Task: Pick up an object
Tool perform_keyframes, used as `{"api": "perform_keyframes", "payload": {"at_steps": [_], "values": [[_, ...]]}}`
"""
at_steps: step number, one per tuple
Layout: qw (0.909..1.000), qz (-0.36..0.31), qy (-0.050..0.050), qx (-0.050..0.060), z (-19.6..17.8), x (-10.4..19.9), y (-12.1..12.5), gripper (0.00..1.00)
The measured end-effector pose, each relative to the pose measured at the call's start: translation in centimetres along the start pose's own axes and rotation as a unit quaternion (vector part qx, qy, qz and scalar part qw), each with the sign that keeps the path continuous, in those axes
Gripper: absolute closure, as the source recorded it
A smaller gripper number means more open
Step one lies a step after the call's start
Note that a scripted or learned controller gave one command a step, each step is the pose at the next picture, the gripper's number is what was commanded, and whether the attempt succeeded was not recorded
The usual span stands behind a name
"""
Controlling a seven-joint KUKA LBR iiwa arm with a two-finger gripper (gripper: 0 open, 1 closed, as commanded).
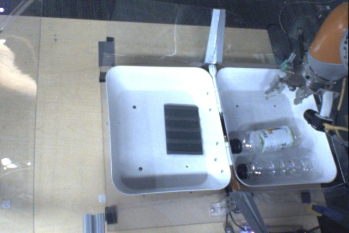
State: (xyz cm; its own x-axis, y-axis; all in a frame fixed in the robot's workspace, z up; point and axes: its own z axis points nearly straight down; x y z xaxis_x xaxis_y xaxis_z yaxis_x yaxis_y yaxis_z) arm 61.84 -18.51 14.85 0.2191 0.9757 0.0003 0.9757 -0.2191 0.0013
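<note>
The gripper (286, 84) sits at two o'clock; its fingers seem spread, holding nothing. Two bottles (266, 139) lie below, at six o'clock from it.

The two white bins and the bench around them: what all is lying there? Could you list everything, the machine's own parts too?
Left bin: one, white, shallow, on the wooden bench.
Dark pad: one, black, ribbed, flat in the middle of the left bin.
Right bin: one, white, beside the left bin, touching it.
Labelled bottle: one, clear with a green and white label and a black cap, lying on its side in the right bin.
Clear bottle: one, see-through with a black cap, lying along the right bin's near edge.
Bench: one, pale wood.
Arm: one, grey with an orange band, over the right bin's far right corner.
Gripper: one, grey metal, above the right bin, holding nothing.
</note>
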Motion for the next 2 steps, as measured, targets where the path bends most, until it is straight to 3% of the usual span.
{"api": "perform_keyframes", "payload": {"at_steps": [1,2], "values": [[0.9999,-0.014,0.000,-0.004,5.0,0.0,-10.0,0.00],[0.9824,-0.187,-0.001,-0.006,6.0,-2.6,-4.3,0.00]]}}
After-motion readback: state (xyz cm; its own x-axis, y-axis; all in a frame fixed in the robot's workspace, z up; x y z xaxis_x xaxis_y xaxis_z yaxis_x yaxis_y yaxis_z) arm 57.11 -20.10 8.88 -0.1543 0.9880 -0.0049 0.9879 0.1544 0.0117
